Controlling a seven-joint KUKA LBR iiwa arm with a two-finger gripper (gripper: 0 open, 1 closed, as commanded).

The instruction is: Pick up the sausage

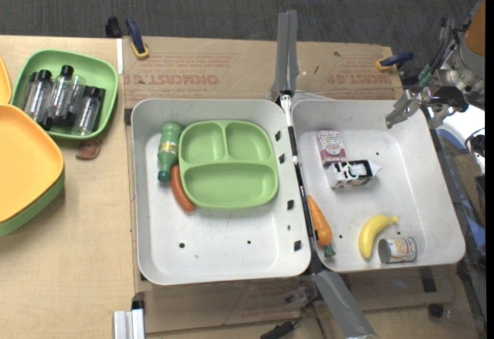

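Wedged against the green plate (228,162)'s left rim, the sausage (182,188) waits untouched, so I've gotta swing my open, empty gripper (407,104) way over.

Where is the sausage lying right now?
The reddish-orange sausage lies in the left white bin, against the green divided plate's left edge, just below the green bottle.

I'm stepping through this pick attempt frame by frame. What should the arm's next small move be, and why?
Probably a sweep left across the bins. The gripper hangs at the right bin's far right rim, while the sausage lies in the left bin, wedged between the green bottle and the divided green plate.
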